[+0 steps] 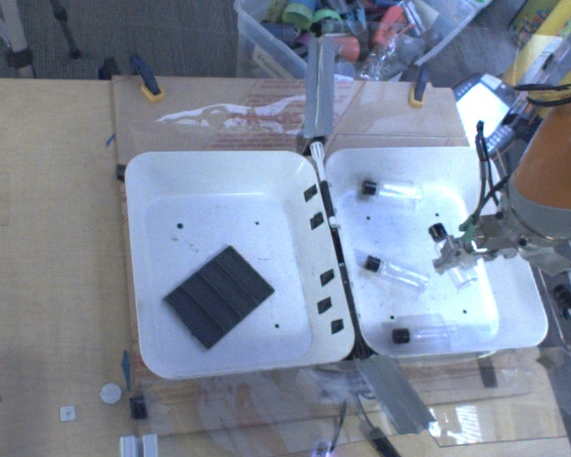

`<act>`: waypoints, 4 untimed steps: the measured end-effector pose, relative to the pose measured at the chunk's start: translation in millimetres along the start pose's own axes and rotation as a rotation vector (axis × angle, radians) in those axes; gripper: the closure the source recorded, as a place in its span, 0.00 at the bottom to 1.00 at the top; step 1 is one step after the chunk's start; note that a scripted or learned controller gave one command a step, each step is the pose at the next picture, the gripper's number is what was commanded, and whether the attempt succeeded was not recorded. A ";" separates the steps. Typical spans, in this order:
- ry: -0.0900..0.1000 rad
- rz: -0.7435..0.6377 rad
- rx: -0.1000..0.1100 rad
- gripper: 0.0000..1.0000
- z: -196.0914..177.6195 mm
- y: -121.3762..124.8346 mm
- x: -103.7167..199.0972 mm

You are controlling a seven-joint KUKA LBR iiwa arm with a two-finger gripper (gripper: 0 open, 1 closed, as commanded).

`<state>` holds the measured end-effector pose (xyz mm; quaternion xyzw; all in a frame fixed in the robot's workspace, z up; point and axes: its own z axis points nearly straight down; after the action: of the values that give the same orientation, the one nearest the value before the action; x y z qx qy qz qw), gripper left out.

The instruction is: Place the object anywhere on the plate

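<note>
End effector (pixel 454 256), grip state unclear, hovers just beside vial (pixel 394 271) in right bin (pixel 514 327).

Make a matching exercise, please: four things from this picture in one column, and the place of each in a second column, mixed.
Things:
1. dark ridged plate
2. gripper
3. vial near the divider
4. orange clamp

Places:
a. over the right bin
b. on the bench, behind the left bin
c. lying in the left bin
d. lying in the right bin's middle

Pairs: 1-c, 2-a, 3-d, 4-b
</note>
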<state>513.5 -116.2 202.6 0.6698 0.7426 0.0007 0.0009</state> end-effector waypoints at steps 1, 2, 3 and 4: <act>0.000 0.025 0.002 1.00 -67.6 47.1 56.4; -0.001 -0.242 -0.002 1.00 -161.8 117.3 119.7; -0.002 -0.581 -0.005 1.00 -207.5 169.3 140.1; -0.002 -0.857 -0.006 1.00 -216.9 171.8 214.9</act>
<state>661.8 115.3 419.8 0.3009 0.9537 0.0016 0.0037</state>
